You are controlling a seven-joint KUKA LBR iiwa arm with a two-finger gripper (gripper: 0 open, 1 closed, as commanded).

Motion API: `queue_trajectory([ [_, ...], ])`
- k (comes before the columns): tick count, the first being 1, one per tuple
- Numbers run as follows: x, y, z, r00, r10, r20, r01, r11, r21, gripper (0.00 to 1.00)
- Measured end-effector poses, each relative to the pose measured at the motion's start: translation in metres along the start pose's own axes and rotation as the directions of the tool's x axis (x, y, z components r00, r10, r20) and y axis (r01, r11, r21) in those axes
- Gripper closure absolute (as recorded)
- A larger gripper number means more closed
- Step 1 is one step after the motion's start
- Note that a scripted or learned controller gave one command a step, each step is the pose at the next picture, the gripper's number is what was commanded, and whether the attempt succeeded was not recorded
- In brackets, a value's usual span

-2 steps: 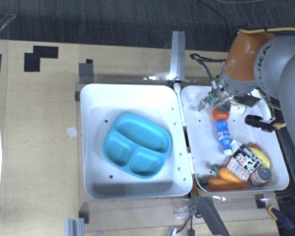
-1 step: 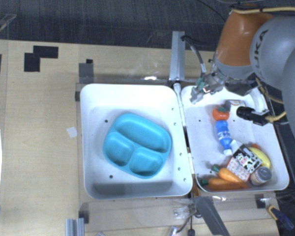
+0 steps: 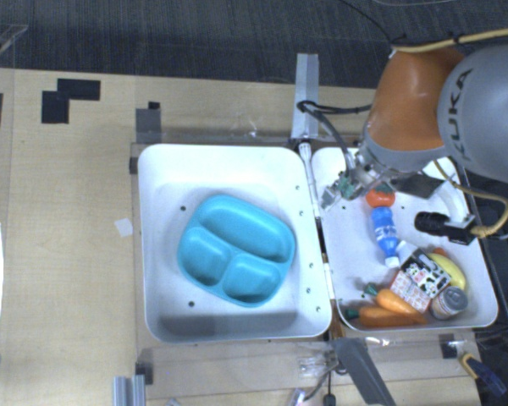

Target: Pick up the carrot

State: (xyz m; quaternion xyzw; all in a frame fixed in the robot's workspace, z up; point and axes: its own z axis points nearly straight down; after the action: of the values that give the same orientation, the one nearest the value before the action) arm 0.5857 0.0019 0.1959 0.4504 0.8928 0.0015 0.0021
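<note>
The carrot (image 3: pixel 388 315) is an orange tapered piece lying along the front wall of the right bin (image 3: pixel 347 252), next to a second orange piece (image 3: pixel 404 301). My gripper (image 3: pixel 339 189) hangs over the back left part of that bin, close to the divider between the bins. It is well behind the carrot and apart from it. Nothing shows between it and the bin floor.
Also in the right bin are a small red-orange item (image 3: pixel 379 198), a blue and white bottle (image 3: pixel 384 232), a patterned box (image 3: pixel 420 281), a banana (image 3: pixel 451 269) and a can (image 3: pixel 451 302). The left bin (image 3: pixel 161 244) holds a blue divided plate (image 3: pixel 235 249).
</note>
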Motion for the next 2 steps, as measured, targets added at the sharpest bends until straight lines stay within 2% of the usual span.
queue_trajectory([
  [1, -0.045, 0.016, -0.035, 0.991, 0.131, 0.002, -0.131, 0.991, -0.002, 1.00],
  [2, -0.025, 0.031, 0.010, 1.000, -0.025, 0.001, 0.025, 1.000, -0.001, 1.00],
])
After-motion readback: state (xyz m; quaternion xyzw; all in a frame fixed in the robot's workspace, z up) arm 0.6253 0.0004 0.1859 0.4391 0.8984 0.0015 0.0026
